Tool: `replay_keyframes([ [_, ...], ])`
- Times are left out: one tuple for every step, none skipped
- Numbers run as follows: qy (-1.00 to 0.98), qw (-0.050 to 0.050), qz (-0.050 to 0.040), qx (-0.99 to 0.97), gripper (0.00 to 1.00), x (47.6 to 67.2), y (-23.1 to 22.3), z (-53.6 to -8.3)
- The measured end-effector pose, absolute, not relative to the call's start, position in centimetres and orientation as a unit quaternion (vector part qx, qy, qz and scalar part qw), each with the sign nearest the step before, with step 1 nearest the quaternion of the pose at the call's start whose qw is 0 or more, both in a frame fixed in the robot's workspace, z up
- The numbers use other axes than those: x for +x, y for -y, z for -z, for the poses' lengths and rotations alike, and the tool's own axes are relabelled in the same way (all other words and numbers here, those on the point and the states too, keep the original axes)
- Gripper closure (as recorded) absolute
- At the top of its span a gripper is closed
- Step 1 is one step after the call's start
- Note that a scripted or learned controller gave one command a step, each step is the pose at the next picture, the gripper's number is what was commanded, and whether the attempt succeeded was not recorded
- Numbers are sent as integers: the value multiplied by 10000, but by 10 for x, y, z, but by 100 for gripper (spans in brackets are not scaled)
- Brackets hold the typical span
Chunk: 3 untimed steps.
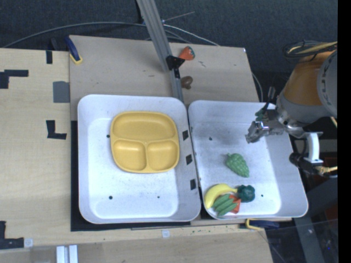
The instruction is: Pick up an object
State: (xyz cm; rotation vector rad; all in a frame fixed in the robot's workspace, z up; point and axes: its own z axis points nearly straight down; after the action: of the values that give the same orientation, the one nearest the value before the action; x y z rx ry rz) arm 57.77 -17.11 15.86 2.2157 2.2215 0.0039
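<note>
Green leafy toy [237,164] lies untouched just below the gripper [253,133] — finger state unclear; approach phase, next comes descent over it.

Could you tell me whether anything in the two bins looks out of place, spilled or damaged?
Nothing stands out. The yellow divided plate lies flat in the left bin. In the right bin, toy food sits bunched in the near corner, and a green piece lies alone below the gripper.
</note>
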Motion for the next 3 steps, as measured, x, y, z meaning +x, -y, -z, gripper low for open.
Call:
replay_keyframes([
  [-7076, 26, -11, 7066, 100, 584, 180, -214],
  [-7079, 30, -15, 7063, 100, 585, 179, -278],
  [-7093, -7, -2, 7049, 100, 575, 121, -276],
])
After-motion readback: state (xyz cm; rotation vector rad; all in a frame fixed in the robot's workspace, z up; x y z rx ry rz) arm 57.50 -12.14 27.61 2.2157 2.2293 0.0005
